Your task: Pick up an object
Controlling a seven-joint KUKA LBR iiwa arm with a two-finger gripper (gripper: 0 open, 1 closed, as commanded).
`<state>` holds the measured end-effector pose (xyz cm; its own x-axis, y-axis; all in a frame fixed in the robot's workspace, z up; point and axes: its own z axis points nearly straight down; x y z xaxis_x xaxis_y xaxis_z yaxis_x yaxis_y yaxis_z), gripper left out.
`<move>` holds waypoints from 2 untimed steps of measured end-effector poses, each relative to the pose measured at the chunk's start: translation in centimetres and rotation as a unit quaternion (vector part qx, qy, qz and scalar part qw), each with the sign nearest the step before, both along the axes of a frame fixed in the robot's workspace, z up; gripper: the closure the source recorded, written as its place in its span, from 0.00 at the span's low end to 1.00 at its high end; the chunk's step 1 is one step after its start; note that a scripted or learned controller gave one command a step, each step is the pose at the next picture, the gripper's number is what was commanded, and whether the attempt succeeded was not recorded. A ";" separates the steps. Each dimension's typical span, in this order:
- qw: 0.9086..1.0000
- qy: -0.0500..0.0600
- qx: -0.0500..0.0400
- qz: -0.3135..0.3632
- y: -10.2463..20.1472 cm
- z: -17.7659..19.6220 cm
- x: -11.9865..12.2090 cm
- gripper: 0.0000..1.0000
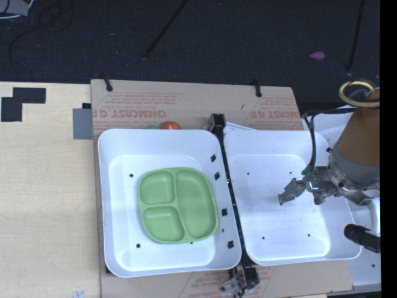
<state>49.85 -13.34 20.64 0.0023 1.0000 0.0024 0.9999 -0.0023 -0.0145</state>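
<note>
The hand [296, 192] hovers over the right bin [273, 253], fingers apart, gripping nothing. The green divided plate [177, 205] lies in the left bin [118, 166].

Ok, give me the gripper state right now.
Gripper: over the right bin, nothing visible between its fingers; open or shut cannot be told.

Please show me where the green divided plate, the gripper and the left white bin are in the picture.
green divided plate [178, 205]: camera view, on the ridge where its three compartments meet.
gripper [286, 197]: camera view, at the fingertips, over the right bin's floor.
left white bin [118, 166]: camera view, on its bare left wall.
</note>
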 end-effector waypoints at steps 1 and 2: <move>1.000 -0.006 -0.001 0.001 0.0 0.6 0.3 0.00; 1.000 -0.002 0.000 0.001 -0.3 -5.8 0.2 0.00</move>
<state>50.00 -13.63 14.84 0.0002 1.0000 0.0027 1.0000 -0.0002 -0.0097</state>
